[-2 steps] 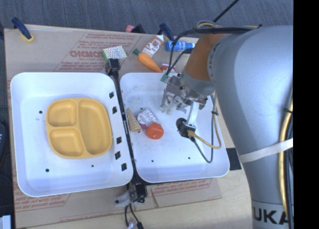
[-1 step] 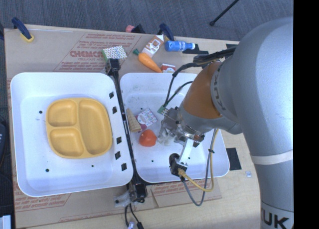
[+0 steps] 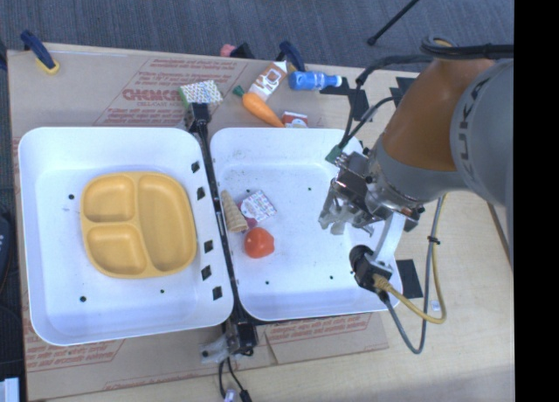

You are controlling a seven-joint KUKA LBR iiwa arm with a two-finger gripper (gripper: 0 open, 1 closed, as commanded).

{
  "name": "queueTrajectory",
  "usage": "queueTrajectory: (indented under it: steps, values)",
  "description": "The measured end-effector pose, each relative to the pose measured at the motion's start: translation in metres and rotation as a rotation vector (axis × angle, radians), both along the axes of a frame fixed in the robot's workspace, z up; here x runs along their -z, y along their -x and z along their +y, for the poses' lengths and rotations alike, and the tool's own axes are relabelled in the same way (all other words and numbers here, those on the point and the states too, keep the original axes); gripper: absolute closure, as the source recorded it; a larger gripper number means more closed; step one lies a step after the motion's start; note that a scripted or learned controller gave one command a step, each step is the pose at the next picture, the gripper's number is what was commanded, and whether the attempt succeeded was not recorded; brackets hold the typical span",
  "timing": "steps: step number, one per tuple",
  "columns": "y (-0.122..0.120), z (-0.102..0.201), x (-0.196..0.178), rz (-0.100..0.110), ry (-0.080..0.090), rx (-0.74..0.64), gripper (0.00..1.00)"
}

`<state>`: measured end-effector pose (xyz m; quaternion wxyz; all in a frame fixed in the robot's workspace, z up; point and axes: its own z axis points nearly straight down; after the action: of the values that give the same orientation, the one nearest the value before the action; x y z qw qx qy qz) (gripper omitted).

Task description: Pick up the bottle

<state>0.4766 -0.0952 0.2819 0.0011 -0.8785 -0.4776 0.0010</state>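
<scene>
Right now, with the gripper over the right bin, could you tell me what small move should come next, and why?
Probably lift clear and travel toward the far edge of the bench: the gripper hangs over the right bin, while the blue bottle lies on the cardboard beyond that bin's far rim, next to the carrot.

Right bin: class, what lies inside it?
Inside the right bin: a red tomato, a small packet and a cone. The claw hangs above, covering some floor.
</scene>
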Motion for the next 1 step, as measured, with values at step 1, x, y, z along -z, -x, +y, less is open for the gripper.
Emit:
queueTrajectory:
  steps: [1]
  values:
    - [0.0012,-0.0028,0.096,0.004,-0.001,0.178,1.0]
